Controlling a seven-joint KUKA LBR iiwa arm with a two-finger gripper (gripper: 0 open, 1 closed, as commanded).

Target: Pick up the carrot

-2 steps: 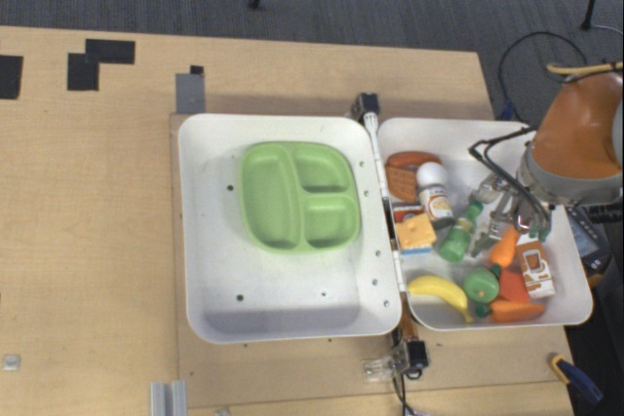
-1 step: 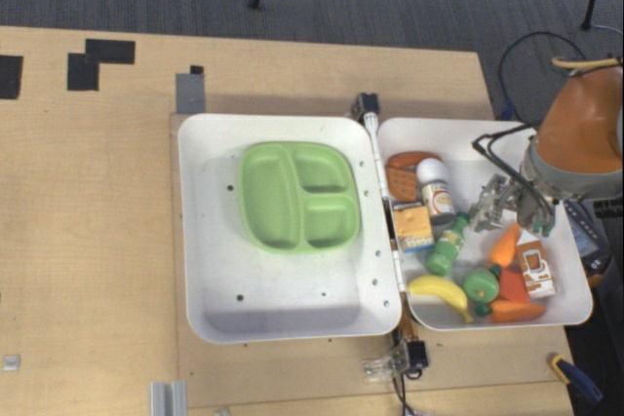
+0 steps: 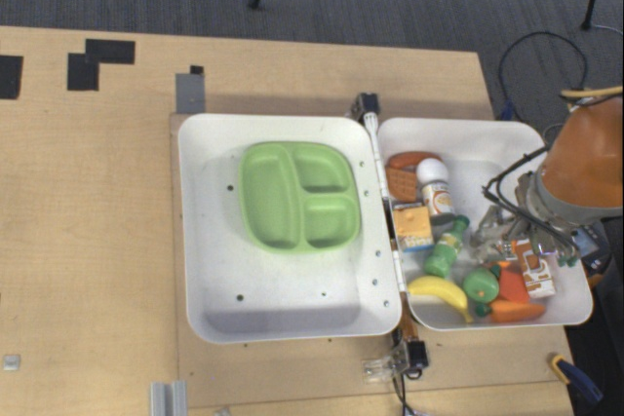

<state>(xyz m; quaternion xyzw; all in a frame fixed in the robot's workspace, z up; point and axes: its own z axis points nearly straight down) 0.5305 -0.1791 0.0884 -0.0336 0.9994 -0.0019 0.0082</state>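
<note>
In the right-hand bin [image 3: 458, 136], the gripper [image 3: 507, 244] hangs over the clutter near the bin's front right. How far it stands open cannot be told, nor whether it has hold of anything. The carrot [image 3: 515, 311] lies against the front wall, just below the gripper in this view, beside a green toy [image 3: 480, 285] and a banana [image 3: 441, 292]. Its long axis runs roughly left to right. A descent would probably need a small shift toward the front wall.

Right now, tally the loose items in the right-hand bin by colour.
Green: 2, a green plastic bottle and a round green toy vegetable
Yellow: 1, a yellow toy banana
Orange: 2, an orange toy carrot and an orange-yellow carton
Brown: 1, a brown toy bread
White: 1, a white bottle
Total: 7
</note>
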